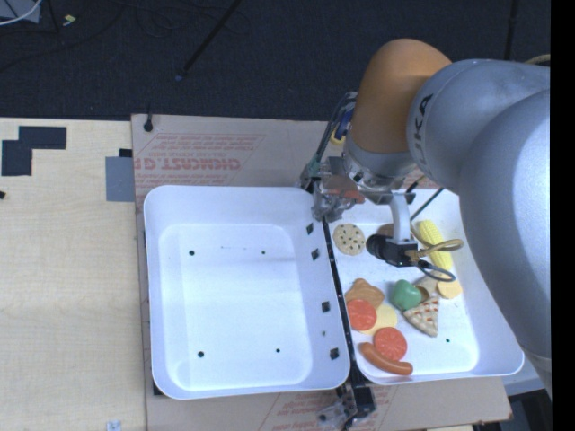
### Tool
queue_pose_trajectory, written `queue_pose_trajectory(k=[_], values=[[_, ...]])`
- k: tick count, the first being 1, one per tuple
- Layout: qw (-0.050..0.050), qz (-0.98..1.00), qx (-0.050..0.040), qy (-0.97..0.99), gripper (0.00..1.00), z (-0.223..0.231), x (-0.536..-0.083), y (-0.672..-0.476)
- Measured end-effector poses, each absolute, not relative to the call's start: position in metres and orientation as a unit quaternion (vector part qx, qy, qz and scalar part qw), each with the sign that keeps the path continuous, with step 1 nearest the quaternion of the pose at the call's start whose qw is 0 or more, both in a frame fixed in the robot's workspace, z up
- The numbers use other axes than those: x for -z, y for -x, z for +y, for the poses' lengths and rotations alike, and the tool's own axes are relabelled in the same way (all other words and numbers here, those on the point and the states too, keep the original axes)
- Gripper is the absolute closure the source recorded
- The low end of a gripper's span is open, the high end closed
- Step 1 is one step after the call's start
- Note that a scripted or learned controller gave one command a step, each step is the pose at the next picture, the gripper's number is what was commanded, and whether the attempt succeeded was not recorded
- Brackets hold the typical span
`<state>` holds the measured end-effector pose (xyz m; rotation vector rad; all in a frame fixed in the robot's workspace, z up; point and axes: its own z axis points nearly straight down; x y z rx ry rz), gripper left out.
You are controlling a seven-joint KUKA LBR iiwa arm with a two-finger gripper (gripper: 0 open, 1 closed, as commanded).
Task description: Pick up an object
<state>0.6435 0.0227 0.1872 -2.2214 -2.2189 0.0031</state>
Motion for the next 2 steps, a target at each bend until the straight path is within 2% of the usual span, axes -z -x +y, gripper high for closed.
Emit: queue_pose_trajectory(k=[2], values=[[0.001, -0.707, -0.0011, 0.708, 1.00, 0.0077, -0.1873, -0.6436]])
